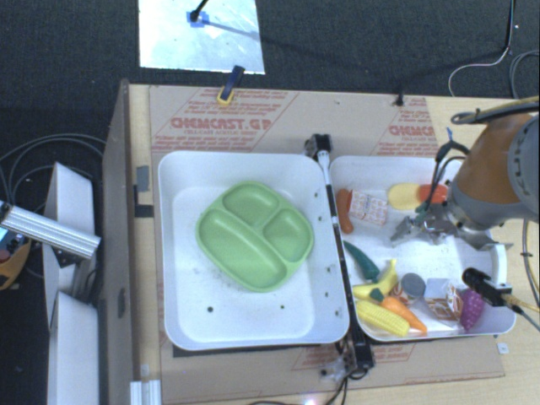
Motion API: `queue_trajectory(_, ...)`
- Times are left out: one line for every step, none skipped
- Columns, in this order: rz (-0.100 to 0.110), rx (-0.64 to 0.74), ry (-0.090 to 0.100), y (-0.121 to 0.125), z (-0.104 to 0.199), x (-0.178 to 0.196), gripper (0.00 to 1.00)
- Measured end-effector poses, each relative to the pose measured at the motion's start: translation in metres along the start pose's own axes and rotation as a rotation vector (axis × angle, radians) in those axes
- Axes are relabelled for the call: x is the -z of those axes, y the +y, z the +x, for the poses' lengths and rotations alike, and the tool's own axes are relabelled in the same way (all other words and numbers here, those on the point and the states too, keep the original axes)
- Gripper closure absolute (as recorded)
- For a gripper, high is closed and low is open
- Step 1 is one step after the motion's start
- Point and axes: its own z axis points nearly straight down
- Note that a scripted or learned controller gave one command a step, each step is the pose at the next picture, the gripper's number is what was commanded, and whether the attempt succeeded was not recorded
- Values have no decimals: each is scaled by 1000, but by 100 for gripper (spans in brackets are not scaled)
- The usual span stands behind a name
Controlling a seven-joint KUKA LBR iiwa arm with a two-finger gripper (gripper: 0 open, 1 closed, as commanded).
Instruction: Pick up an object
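My workspace: dark carpet around a cardboard-topped counter.

Beyond my counter (pixel 278 112) a shiny metal sheet (pixel 201 25) lies on the floor (pixel 59 49); black cables (pixel 38 154) coil left, beside a white stand (pixel 72 226).

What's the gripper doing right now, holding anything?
Gripper: open, holding nothing, low over the right bin.

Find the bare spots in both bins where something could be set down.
Left white bin: bare floor all around the green divided plate, widest along its left wall. Right white bin: crowded near the yellow corn cob and orange carrot; little bare floor beside the tool.
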Motion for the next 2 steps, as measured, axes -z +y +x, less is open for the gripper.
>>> queue_trajectory(-2,-5,-5,49,-42,35,0)
queue_trajectory(3,-3,0,91,-40,0,0)
